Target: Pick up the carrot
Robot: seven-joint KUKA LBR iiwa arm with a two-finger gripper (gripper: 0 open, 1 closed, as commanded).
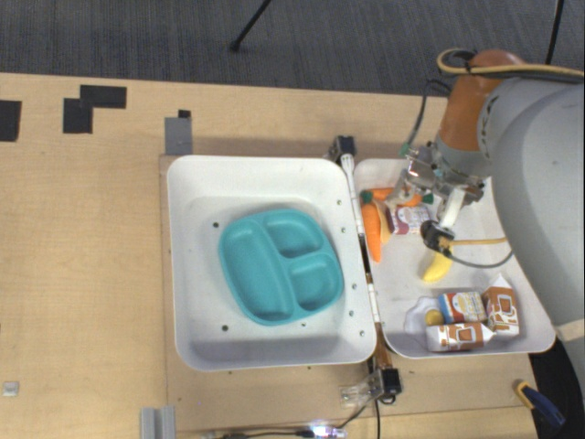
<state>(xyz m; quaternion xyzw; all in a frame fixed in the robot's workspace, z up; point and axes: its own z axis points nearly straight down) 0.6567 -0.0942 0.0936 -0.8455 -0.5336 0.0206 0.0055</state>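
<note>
wooden bench (pixel 91 245) bears two white bins. gripper (pixel 413 193) hangs over the right bin (pixel 402 323), its grip unclear; carrot (pixel 371 230) lies just beside, along the left wall. banana (pixel 438 266) and cartons (pixel 471 318) sit nearer (arm hides part).

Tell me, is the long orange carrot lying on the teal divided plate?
No, the long orange carrot lies in the right white bin against its left wall, while the teal divided plate sits in the left white bin.
</note>
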